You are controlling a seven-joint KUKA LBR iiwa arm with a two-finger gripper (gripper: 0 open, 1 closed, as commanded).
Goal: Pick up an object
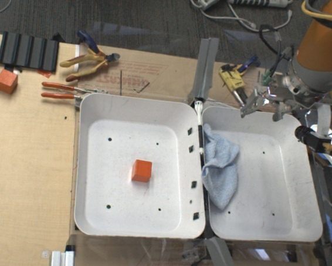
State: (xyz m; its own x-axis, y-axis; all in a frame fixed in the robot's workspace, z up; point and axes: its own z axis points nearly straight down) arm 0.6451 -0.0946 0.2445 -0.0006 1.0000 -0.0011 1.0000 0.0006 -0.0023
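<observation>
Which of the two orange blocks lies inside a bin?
The orange block near the middle of the left bin. The other orange block sits out on the bench at the far left, outside both bins.

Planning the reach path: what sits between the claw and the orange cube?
In the camera view, between the claw and the orange cube lie the blue cloth, draped at the right bin's left wall, and the two bins' adjoining rims.

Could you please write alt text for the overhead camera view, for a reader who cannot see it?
A grey arm's gripper hovers over the far edge of the right bin, where a blue cloth lies crumpled against the left wall. An orange block sits in the left bin.
</observation>
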